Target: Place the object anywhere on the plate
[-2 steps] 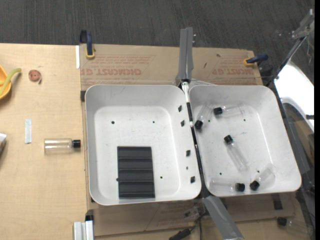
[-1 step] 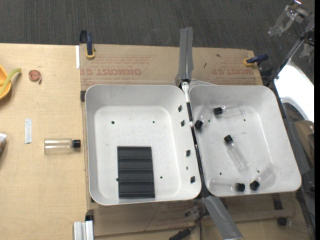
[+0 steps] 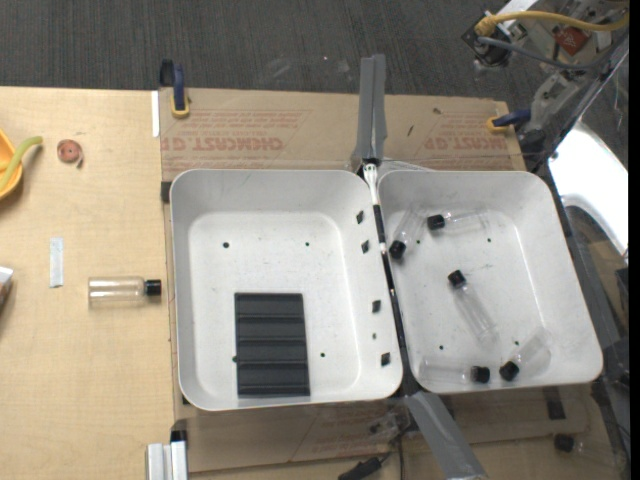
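Two white bins sit side by side on the worktop (image 3: pixel 80 368). The left bin (image 3: pixel 190 268) holds a black ribbed plate (image 3: pixel 271 344), lying flat near its front wall. The right bin (image 3: pixel 560 268), beside the plate's bin, holds several clear bottles with black caps: one (image 3: pixel 472 305) near its centre, one (image 3: pixel 455 224) toward the back, others along the front wall (image 3: pixel 520 361). Another clear bottle (image 3: pixel 122 289) lies on the worktop left of the plate's bin. Gripper state: cannot tell.

You see two bins side by side. A ribbed plate (image 3: pixel 270 344) lies in the left bin (image 3: pixel 200 208). Several small bottles (image 3: pixel 470 303) lie in the right bin (image 3: pixel 540 208). One bottle (image 3: pixel 122 288) lies on the bench (image 3: pixel 80 388), left of both.
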Motion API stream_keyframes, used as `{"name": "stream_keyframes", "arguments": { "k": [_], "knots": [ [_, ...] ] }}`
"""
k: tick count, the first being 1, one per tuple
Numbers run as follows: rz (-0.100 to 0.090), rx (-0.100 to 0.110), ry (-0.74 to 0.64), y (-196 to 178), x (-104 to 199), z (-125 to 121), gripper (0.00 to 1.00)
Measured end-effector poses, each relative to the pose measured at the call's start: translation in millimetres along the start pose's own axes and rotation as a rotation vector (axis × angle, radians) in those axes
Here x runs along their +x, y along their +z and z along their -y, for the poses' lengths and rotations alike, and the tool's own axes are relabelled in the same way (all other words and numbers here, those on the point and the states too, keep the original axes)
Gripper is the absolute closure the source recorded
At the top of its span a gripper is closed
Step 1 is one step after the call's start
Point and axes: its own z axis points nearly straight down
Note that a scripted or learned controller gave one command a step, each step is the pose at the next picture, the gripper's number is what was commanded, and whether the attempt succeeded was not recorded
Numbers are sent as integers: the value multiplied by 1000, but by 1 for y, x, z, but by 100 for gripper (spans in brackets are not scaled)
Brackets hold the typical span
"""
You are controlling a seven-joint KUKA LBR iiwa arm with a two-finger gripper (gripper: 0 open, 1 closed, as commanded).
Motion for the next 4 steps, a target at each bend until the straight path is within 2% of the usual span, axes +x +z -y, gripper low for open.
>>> {"name": "stream_keyframes", "arguments": {
  "k": [1,2,3,4],
  "knots": [
    [-1,0,200,1,-115,-141,0],
    [-2,0,285,0,-33,-36,0],
    [-1,0,286,0,-104,-143,0],
    [-1,1,343,0,-195,-107,0]
  ]
}}
